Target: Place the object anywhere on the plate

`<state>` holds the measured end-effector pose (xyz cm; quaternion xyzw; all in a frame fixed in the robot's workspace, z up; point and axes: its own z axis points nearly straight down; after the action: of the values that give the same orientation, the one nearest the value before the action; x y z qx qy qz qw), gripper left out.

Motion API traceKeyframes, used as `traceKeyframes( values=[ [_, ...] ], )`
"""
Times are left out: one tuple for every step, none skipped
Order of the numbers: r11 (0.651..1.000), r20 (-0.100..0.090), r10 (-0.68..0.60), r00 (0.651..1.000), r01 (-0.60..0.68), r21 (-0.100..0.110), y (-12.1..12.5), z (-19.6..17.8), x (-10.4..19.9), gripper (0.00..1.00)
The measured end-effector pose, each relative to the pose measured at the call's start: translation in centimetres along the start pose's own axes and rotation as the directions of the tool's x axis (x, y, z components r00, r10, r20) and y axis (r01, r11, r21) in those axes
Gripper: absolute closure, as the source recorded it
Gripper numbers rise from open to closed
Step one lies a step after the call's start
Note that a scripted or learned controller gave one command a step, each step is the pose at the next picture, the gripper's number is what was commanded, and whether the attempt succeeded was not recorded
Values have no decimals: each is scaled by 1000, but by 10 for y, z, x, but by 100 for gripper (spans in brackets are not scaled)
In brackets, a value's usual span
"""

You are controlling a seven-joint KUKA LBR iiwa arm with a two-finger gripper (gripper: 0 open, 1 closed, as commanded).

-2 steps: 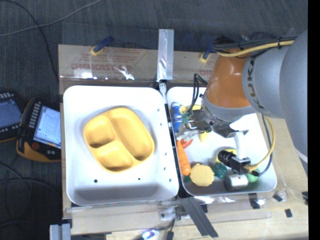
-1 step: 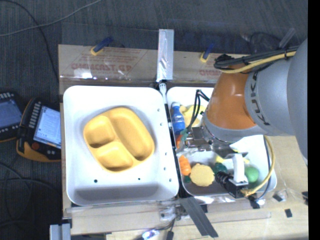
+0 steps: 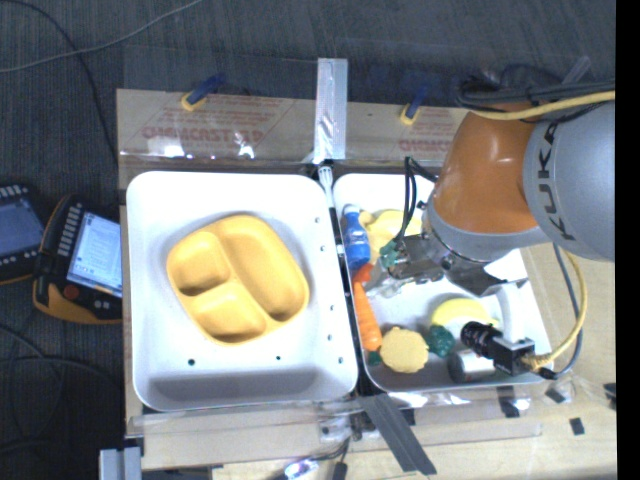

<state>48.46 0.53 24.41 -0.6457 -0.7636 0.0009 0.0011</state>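
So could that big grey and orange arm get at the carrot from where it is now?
Probably yes. The carrot lies uncovered along the left wall of the right bin, and the gripper hangs just to its right in the same bin. The blue bottle and yellow cookie sit close by, which may crowd the approach.

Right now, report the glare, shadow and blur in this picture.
Camera view: the white bins' rims glare near washed out; the arm throws shadow over the right bin's toys; the yellow plate is evenly lit and fairly sharp; the whole frame is soft, and the gripper is too murky to read.
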Motion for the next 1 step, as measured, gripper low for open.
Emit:
traceKeyframes(
  values=[
    [1000,-1,-1,1000,1,5,1,-7,1,100]
  ],
)
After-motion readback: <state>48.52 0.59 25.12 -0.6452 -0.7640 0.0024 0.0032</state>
